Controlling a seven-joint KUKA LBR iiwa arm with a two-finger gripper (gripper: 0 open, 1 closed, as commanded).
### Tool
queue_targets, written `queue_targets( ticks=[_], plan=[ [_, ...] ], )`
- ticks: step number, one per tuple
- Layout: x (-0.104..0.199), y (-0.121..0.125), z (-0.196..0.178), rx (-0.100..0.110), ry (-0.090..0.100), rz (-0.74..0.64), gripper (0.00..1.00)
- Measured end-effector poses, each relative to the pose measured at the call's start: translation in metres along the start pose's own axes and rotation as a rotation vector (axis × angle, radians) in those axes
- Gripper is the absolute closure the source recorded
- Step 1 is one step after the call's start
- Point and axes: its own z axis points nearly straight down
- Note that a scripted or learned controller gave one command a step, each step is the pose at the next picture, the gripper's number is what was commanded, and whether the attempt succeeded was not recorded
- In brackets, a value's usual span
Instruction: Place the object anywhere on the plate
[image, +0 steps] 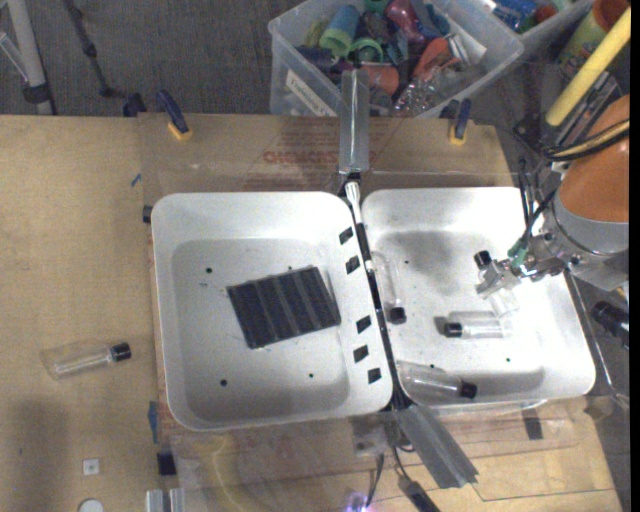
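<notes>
Gripper (510, 270) sits over the right bin (560, 370), near its right wall. The arm (600, 190) comes in from the view's right, with the orange band just behind the wrist.

Gripper state: we cannot tell whether it is clamped or released, because the tip is small and cluttered with cables.

Object: we see a clear vial (492, 281) with a black cap right at the gripper tip, on its left side in the view and tilted. We cannot tell whether it is gripped or only lying on the bin floor beneath the tip.

Other vials, placed from the gripper:
- A second vial (472, 326) lies flat just below and slightly left of it, cap pointing left.
- A third vial (390, 292) lies further left, close to the divider (362, 290) between the bins.
- A fourth vial (440, 383) lies below and left, against the bin's near wall.
- A fifth vial (85, 357) lies far left, out on the wooden bench (70, 220), well apart from both bins.

Plate (285, 305): dark, ribbed and rectangular, lying slightly askew on the floor of the left bin (170, 230), well to the gripper's left across the divider. We note that no vial touches it.

Above and left of the gripper, beyond the bins, stands a clear tub (300, 80) of coloured odds and ends.
</notes>
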Motion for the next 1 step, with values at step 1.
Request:
queue_targets(
  ticks=[1],
  plan=[
    [0.0507, 0.0495, 0.0103, 0.0, -0.002, 0.511, 1.0]
  ],
)
